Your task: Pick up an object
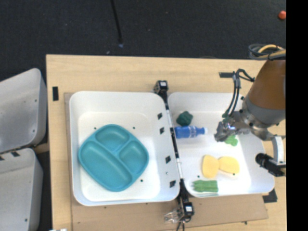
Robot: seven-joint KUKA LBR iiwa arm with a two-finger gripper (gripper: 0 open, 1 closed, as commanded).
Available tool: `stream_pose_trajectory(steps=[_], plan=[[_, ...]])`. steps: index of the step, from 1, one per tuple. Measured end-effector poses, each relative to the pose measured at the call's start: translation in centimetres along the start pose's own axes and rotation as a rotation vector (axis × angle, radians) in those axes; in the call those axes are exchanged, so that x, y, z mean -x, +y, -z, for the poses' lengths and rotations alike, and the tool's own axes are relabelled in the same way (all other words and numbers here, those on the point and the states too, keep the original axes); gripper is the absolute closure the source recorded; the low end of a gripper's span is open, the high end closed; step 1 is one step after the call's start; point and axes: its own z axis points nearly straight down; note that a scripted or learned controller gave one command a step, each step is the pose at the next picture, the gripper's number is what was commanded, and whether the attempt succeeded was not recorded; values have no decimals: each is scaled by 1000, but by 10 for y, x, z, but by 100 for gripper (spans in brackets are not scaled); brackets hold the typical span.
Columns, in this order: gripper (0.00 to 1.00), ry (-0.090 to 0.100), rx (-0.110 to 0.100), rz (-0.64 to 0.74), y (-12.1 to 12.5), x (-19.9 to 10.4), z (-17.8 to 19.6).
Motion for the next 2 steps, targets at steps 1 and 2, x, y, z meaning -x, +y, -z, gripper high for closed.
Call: stream_pose_trajectory(steps=[1,2], plan=[[100,-1,1,0,2,1,51],[100,-1,-2,0,26,-44,38]])
